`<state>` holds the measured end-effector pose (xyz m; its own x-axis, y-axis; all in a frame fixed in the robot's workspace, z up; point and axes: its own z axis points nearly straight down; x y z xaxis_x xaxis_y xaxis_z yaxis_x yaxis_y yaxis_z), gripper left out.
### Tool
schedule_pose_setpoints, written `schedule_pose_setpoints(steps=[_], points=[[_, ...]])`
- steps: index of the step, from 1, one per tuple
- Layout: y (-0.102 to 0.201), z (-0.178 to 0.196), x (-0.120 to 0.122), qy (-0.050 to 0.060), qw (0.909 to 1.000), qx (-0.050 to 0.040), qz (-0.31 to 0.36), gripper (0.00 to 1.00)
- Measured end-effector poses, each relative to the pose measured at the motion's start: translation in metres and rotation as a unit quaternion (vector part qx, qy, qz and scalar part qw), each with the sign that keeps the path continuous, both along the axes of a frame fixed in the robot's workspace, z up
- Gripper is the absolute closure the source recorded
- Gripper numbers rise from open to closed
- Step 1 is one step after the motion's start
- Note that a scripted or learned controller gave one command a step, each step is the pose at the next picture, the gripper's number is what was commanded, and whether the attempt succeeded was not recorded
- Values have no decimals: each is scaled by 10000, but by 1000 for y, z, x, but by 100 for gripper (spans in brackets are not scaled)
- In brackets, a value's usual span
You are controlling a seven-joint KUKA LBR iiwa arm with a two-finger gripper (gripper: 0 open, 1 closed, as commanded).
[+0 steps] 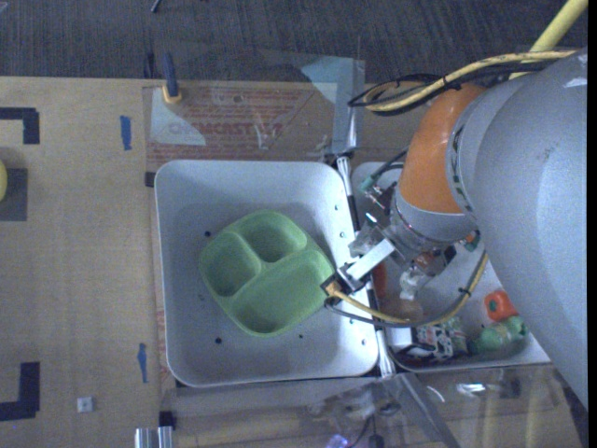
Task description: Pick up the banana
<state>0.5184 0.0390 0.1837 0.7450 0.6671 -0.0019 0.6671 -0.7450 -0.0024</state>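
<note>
Gripper sits low over the left side of the right shallow white plastic bin, just beside the wall shared with the left bin; it is mostly hidden under the wrist, so whether it is wide, narrow or holding anything cannot be told. Banana: cannot tell where it lies, since the grey arm with orange band covers most of the right bin. Partly seen past the arm at that bin's lower right: a small orange item with a green tip, a green lump half cut off by the arm, and a small printed multicolour item too blurred to identify. Left shallow white plastic bin has rounded corners, a smooth matte floor with a few dark specks, and holds one light green three-compartment plastic tray, lying flat and skewed, its right corner close to the shared wall. Both bins rest on a pale wooden bench with black corner marks and blue tape strips. A clear glossy sheet lies behind the left bin. A yellow object is cut off by the left edge. Dark ribbed carpet runs along the top.
</note>
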Motion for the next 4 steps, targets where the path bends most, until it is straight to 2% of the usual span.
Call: schedule_pose_setpoints(steps=[1, 2, 3, 4], points=[[12, 0, 11, -1, 9903, 3, 1393, 0], [44, -34, 3, -81, 9963, -123, 851, 0], [44, -49, 25, -84, 9976, -165, 663, 0], [45, -52, 31, -88, 9977, -178, 653, 0]])
